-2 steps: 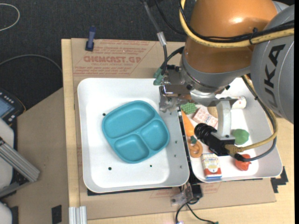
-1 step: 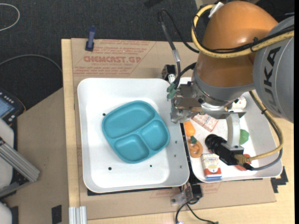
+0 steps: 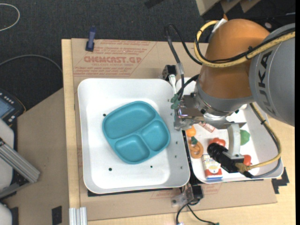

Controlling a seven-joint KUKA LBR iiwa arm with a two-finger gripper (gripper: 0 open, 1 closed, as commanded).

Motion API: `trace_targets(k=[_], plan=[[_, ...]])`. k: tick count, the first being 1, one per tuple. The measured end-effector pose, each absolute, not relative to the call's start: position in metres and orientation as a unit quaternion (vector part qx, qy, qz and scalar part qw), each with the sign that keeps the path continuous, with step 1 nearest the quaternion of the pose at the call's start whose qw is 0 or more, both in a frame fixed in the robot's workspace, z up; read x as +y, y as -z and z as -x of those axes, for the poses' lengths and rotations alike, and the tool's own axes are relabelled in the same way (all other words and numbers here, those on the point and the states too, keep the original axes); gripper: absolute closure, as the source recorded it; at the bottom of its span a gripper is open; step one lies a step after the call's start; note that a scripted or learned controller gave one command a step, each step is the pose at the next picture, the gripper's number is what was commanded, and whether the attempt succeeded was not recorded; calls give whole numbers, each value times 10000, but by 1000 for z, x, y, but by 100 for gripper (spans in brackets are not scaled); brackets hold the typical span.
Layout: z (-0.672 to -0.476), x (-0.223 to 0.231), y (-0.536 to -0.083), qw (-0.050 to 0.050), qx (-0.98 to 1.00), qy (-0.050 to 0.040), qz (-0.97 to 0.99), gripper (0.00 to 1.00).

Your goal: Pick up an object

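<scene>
My gripper (image 3: 184, 122) hangs over the left edge of the right bin (image 3: 267, 172), close to the wall it shares with the left bin; the bulky orange-banded wrist covers most of it from above. Just below it lie a small orange object (image 3: 194, 147) and a red object (image 3: 217, 142). A green object (image 3: 244, 136) rests further right, and a small red-and-white box (image 3: 213, 170) lies near the bin's front edge. I see nothing clearly held.
A blue three-compartment plate (image 3: 136, 131) lies in the middle of the left bin (image 3: 93, 102). Both bins stand on a cardboard sheet (image 3: 112, 57). The arm spans the right bin's upper half and hides it.
</scene>
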State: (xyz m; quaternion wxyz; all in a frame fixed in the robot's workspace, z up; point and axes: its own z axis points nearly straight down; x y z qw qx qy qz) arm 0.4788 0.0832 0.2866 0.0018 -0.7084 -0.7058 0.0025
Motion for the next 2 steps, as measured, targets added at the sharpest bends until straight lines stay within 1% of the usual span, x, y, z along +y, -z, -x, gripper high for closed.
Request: trace_targets(k=[1,2], plan=[[-479,57,-263,15,-7057,-20,7085,100],[-492,40,-389,-55,-7070,64,7071,100]])
